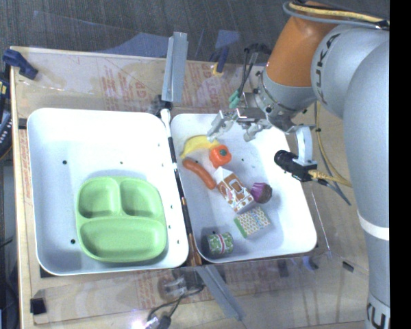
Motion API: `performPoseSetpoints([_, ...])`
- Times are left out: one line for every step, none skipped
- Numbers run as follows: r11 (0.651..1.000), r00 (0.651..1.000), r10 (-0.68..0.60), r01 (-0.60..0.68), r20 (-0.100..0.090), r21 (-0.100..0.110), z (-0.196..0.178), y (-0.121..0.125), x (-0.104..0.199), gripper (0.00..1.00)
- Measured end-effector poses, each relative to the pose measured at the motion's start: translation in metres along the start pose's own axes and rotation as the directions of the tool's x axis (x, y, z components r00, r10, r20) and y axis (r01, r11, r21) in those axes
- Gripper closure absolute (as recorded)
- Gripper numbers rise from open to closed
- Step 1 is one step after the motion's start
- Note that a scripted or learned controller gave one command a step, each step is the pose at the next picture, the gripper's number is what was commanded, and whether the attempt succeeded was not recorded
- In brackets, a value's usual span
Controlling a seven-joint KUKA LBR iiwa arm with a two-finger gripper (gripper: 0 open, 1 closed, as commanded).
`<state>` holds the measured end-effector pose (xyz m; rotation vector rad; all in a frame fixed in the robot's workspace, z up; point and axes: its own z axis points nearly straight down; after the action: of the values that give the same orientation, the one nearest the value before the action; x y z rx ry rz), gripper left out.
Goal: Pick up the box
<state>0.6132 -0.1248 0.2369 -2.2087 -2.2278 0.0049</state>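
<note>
A small white and red box (pixel 234 190) lies at a slant in the middle of the right bin (pixel 298 214). A second, green patterned box (pixel 253 221) lies just below it. My gripper (pixel 235 127) hangs over the far end of that bin, above the banana (pixel 197 143) and an orange-red round fruit (pixel 220 155). Its fingers (pixel 218 125) stand spread apart with nothing between them. The gripper is well clear of both boxes, up and back from them.
The right bin also holds a red sausage-shaped piece (pixel 199 173), a purple item (pixel 262 192) and a small green can (pixel 220 242). A green divided plate (pixel 121 219) lies in the left bin (pixel 48 149). A black cable fitting (pixel 292 164) hangs off the wrist.
</note>
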Motion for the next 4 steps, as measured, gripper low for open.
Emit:
performPoseSetpoints([1.000,1.000,-0.003,0.003,0.000,0.001,0.088,-0.083,-0.021,0.00])
performPoseSetpoints([0.990,0.990,-0.143,0.143,0.002,-0.005,0.035,-0.112,-0.066,0.00])
performPoseSetpoints([0.975,0.975,-0.221,0.221,0.004,-0.010,0.142,-0.134,-0.085,0.00])
performPoseSetpoints([0.974,0.974,-0.226,0.226,0.009,-0.012,0.131,-0.133,-0.087,1.00])
